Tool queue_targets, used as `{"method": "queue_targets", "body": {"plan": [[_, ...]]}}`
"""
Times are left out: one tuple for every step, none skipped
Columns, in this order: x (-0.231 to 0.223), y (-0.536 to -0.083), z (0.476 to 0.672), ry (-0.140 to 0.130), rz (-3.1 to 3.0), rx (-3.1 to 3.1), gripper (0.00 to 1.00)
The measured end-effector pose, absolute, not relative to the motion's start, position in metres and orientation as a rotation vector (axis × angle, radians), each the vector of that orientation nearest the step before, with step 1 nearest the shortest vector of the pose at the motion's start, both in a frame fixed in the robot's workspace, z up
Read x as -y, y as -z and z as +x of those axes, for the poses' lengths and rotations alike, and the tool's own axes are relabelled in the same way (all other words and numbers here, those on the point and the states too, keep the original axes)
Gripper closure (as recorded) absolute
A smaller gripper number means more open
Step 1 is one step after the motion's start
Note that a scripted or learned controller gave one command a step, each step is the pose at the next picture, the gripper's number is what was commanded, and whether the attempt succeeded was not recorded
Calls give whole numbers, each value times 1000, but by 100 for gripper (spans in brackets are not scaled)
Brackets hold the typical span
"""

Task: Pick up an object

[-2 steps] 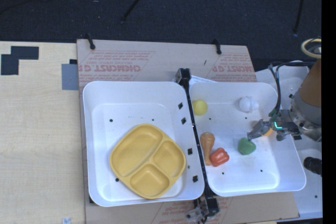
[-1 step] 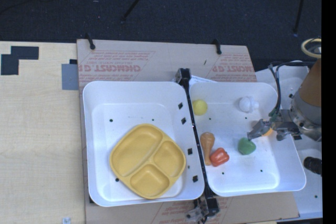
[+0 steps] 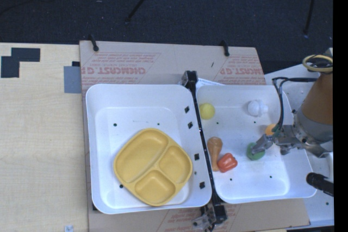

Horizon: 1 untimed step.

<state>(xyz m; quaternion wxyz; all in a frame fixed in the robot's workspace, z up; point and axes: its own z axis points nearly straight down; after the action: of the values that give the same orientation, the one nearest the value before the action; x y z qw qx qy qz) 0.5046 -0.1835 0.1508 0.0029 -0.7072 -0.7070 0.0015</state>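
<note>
A: Gripper point(image 3: 265, 144) low at the right bin's point(image 3: 239, 193) right side, right on top of a green object point(image 3: 254, 152).

B: Closed on it?

A: Cannot tell. It touches or overlaps the green piece, something orange point(image 3: 270, 129) just above it.

B: Other pieces?

A: Yellow ball point(image 3: 206, 111) near the divider, white ball point(image 3: 255, 108) at the back, red pepper point(image 3: 227, 162) beside a tan piece point(image 3: 215, 150). Left bin point(image 3: 103, 117) holds a yellow divided plate point(image 3: 153, 166).

Arm point(image 3: 321, 111) cut off at right edge; gripper point(image 3: 265, 144) blurred.
</note>
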Motion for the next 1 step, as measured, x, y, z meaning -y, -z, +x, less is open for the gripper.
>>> {"method": "queue_targets", "body": {"plan": [[179, -105, 510, -4, -2217, 2217, 0]]}}
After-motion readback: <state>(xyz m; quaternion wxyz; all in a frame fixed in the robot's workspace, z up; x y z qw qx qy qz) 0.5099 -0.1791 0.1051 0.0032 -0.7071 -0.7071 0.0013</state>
